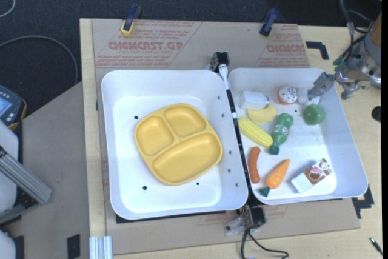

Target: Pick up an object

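The gripper (316,93) is hanging over the right bin's (354,151) far corner, just beside the green ball (313,114) and near the round red-and-white toy (288,94) — whether the claw is apart or together I cannot tell. A descent here is risking a nudge — the ball likely rolling off against the wall. The arm is reaching in low from the right, wrist angled down-left.

I see bench (182,39) covered by brown printed board. Two shallow white bins sit directly on it, side by side, touching along inner rims: left bin (115,130), right bin (351,154). Two clamps grip board's far edge (129,20) (269,22).
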Controlling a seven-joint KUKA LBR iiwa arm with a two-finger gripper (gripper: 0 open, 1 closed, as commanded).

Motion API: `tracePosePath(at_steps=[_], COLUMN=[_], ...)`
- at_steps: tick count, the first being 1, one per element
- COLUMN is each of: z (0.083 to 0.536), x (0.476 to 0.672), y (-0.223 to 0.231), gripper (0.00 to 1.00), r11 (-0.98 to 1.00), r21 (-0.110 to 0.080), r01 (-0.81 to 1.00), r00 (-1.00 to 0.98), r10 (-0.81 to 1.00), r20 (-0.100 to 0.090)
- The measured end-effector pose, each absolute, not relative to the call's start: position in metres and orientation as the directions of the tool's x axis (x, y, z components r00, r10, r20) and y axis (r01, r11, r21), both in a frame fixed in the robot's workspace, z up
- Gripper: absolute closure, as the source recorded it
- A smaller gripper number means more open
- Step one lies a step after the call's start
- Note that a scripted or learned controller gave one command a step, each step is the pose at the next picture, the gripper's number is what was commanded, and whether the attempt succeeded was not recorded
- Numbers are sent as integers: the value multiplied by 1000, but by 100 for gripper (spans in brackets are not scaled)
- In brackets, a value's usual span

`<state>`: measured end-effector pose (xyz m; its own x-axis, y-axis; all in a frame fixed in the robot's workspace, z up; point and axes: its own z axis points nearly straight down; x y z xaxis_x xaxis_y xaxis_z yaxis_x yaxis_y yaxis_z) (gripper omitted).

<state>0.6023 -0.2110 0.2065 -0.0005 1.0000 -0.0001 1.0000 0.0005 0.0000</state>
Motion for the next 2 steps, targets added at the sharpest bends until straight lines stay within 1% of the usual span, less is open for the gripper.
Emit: tracePosePath(at_steps=[1, 2], z=[107, 85], x=[577, 553], y=[-182, -111], gripper=[0, 0], r11=[1, 6], r21=[20, -1], r01=[1000, 1000], r00=[-1, -6], r10=[1000, 1000], r20=[-6, 3])
